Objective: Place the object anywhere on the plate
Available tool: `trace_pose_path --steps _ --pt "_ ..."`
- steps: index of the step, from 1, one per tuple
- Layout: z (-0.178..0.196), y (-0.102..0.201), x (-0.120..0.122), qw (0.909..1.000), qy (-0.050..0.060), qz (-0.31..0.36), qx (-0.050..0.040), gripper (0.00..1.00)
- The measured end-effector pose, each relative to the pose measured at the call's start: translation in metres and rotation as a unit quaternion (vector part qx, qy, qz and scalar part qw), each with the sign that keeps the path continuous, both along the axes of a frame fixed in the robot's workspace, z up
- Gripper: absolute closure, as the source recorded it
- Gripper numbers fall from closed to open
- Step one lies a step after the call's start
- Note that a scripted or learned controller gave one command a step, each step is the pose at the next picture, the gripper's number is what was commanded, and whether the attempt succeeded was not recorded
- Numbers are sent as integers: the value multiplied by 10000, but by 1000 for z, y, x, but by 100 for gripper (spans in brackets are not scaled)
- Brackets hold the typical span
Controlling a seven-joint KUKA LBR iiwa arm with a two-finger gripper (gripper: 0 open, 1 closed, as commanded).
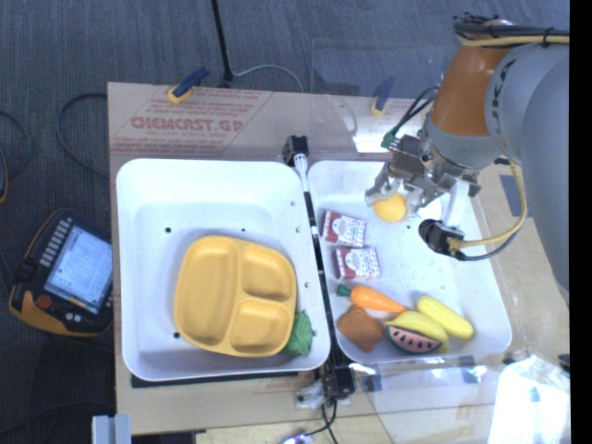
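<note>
Gripper (396, 195) fingers clasp a smooth, round yellow lemon (391, 209).

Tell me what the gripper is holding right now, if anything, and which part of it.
The gripper appears to hold a small yellow lemon between its fingers, gripped across its upper sides, above the right bin.

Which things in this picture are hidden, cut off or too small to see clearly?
- Green item in the left bin: the yellow plate covers most of it, so its shape is unclear.
- Small yellow object under the gripper: the gripper body partly covers it; whether it is truly gripped cannot be told.
- Printing on the two small cartons: too small to read.
- Arm: cut off by the right edge.
</note>
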State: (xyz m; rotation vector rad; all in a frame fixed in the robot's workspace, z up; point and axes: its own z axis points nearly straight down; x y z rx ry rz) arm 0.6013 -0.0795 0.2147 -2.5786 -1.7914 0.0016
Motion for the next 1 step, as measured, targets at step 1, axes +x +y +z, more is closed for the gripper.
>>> trace_pose_path --steps 1 --pt "-12 78 -65 9978 31 668 3 100"
